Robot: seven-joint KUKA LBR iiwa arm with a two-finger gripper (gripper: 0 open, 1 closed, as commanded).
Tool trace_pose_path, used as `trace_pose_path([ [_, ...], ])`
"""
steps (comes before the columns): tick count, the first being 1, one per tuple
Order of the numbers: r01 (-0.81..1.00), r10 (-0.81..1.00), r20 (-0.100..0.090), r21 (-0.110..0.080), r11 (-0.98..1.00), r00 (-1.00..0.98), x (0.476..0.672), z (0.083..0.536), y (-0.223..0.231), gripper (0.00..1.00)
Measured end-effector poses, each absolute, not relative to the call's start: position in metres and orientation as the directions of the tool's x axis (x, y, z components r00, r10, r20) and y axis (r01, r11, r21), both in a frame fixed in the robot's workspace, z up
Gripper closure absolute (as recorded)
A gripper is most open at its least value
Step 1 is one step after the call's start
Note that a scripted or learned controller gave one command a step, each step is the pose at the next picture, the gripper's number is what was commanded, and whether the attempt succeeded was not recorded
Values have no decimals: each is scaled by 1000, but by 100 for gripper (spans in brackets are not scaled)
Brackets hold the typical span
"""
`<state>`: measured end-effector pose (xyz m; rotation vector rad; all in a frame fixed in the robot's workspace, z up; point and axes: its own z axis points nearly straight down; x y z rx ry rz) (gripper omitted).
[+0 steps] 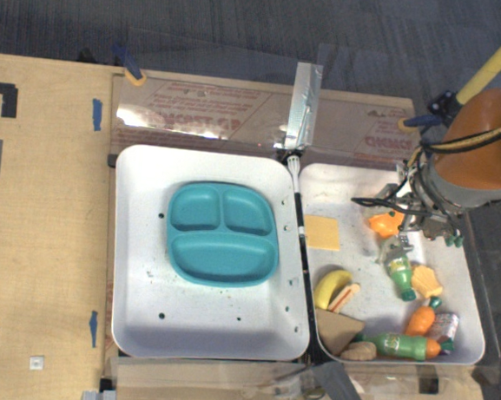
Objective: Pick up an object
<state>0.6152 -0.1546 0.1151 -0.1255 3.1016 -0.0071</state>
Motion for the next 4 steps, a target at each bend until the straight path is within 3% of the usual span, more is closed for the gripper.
trace_pose_path([
  [1, -10, -10, -11, -1, 1000, -1000, 620, 88, -166, 0],
  [2, -12, -12, -29, -3, 1000, -1000, 625, 104, -165, 100],
  [3, 27, 27, -13, 1, 1000, -1000, 670, 89, -111, 100],
  [4, 102, 102, -9, -1, 995, -995, 562, 90, -141, 100],
])
